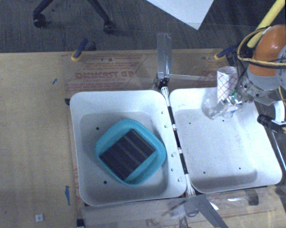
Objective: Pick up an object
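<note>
i see the arm at the upper right of the frame, its gripper clenched on a clear plastic cup lifted over the right bin's upper edge. a blue tray lies in the left bin.

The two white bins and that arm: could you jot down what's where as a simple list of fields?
left bin: holds a teal container with a dark ridged insert
right bin: clear plastic item near its far edge
arm: over the right bin's far right corner
gripper: beside a white cup with a red pattern
grasp: cannot be judged
bench: bare wood around the bins
</note>
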Robot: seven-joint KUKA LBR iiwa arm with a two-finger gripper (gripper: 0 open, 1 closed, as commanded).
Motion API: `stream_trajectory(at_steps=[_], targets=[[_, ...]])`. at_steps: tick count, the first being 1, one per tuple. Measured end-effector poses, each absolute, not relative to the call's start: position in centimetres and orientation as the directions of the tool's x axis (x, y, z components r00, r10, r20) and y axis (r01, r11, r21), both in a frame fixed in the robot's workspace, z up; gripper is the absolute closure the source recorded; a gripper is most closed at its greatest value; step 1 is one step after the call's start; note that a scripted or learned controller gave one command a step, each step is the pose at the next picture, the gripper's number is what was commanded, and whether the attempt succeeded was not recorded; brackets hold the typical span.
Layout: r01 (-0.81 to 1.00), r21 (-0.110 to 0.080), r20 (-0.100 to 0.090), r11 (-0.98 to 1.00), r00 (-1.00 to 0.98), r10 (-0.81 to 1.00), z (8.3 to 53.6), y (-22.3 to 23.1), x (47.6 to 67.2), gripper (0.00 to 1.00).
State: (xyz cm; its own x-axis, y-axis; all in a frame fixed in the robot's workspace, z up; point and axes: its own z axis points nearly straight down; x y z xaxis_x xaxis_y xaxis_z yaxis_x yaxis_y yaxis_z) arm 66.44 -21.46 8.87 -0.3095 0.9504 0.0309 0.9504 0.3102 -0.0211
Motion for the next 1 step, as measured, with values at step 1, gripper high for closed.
stream_trajectory(at_steps=[1], targets=[[0.95,-0.027,0.034,0.312,-0.311,0.95,9.75,-21.37,66.33,1.0]])
